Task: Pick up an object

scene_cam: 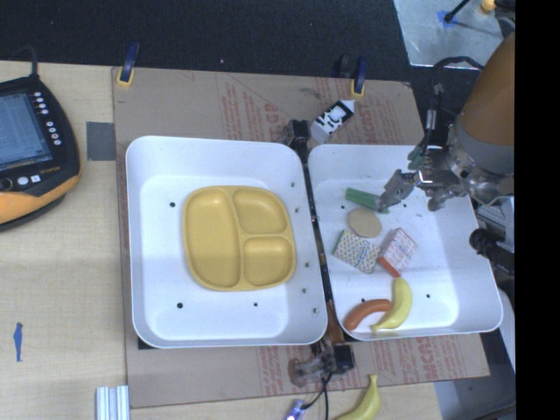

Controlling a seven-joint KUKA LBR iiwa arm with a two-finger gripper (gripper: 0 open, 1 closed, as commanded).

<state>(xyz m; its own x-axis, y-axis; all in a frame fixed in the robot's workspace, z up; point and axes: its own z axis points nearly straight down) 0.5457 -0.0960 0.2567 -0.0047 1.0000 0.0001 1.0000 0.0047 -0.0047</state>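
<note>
The right bin (455, 261) holds several small items: a green block (360, 198), a tan round disc (365, 224), a white patterned box (356, 252), a red-and-white carton (398, 250), a yellow banana (399, 305) and an orange-red sausage (367, 312). My gripper (413, 196) hangs over the bin's upper middle, just right of the green block. Its fingers are open with nothing between them. One fingertip (391, 194) is close to the green block's right end.
The left bin (149, 261) holds a yellow divided plate (238, 236). A teach pendant (31, 151) lies at far left. A black-and-white object (332, 119) sits behind the bins, and a second banana (367, 401) lies in front. Blue clamps (128, 64) hold the board.
</note>
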